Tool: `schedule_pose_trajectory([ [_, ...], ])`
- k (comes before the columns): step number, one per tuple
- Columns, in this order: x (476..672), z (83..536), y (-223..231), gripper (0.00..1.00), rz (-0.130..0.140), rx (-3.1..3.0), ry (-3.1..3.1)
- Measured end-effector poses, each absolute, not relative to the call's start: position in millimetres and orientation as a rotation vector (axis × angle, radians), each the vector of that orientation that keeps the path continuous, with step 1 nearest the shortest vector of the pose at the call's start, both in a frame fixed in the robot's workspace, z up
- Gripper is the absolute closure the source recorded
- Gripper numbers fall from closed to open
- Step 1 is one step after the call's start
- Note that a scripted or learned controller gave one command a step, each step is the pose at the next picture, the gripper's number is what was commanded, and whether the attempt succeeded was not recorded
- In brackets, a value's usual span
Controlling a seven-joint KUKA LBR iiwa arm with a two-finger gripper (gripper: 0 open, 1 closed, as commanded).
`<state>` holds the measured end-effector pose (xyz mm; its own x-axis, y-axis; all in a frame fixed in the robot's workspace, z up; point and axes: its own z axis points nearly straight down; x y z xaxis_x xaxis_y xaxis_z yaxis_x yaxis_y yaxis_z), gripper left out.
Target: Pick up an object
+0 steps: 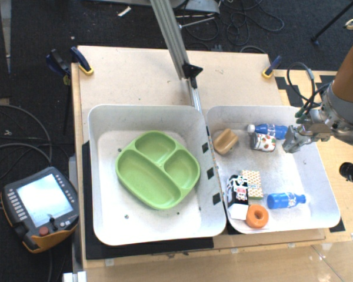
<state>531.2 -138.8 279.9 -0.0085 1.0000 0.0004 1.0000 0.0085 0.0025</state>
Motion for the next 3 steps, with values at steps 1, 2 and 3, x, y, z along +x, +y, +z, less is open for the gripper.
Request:
schedule_pose_trajectory([
  [1,560.3,277.0,-83.3,1.0,0.003,2.211,2.23],
  [2,582.8,258.3,-41.1,1.0,0.0,2.213,2.229],
  [3,605.3,240.8,9.0,1.0,0.001,2.213,2.23],
])
